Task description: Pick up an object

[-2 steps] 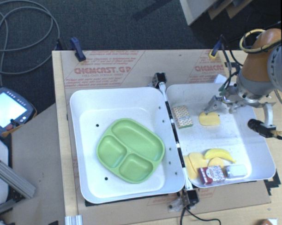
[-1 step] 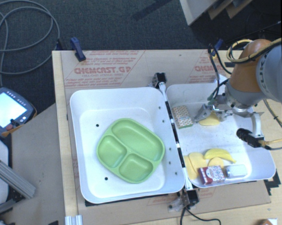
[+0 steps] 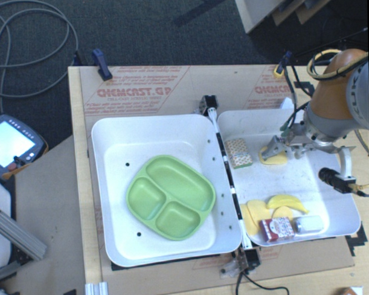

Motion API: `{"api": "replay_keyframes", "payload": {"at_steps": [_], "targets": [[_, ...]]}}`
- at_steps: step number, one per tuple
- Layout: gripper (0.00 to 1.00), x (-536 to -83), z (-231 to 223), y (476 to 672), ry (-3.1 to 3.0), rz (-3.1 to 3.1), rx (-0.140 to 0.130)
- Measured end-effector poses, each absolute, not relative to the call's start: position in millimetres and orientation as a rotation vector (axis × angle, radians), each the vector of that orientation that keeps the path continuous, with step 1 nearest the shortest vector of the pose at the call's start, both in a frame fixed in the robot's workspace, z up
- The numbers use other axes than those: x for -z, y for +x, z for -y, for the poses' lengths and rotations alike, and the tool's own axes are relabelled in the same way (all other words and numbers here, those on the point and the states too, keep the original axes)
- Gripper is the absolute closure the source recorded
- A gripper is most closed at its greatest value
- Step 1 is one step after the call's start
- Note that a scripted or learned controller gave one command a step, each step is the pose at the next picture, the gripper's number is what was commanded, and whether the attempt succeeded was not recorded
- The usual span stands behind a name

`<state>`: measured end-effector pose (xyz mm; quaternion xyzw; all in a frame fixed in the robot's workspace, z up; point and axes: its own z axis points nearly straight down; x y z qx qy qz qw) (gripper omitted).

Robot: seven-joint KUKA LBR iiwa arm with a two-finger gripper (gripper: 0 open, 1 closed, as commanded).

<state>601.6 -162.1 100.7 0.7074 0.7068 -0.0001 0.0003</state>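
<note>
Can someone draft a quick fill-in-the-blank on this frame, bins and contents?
1. The green divided plate lies in the ____ bin.
2. The plate has ____ compartments.
3. The banana lies in the ____ bin.
4. The hand hangs over a pale ____ object.

Missing words: left; three; right; yellow

Grey arm with orange band enters from 3 o'clock, wrist bent down, gripper low toward 9 o'clock of the wrist, metal fingers pointing to 8 o'clock, their spread unreadable.
</note>
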Motion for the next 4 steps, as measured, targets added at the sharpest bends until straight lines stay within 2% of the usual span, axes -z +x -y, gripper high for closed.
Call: {"api": "replay_keyframes", "payload": {"at_steps": [1,2,3,4], "targets": [[0.00,-131.2,168.1,667.2,2.218,-2.221,-0.002],[0.00,-84.2,150.7,623.6,2.223,-2.222,0.001],[1.00,-97.2,151.4,626.1,2.216,-2.216,-0.005],[0.00,-97.0,151.4,625.9,2.217,-2.216,-0.005]]}}
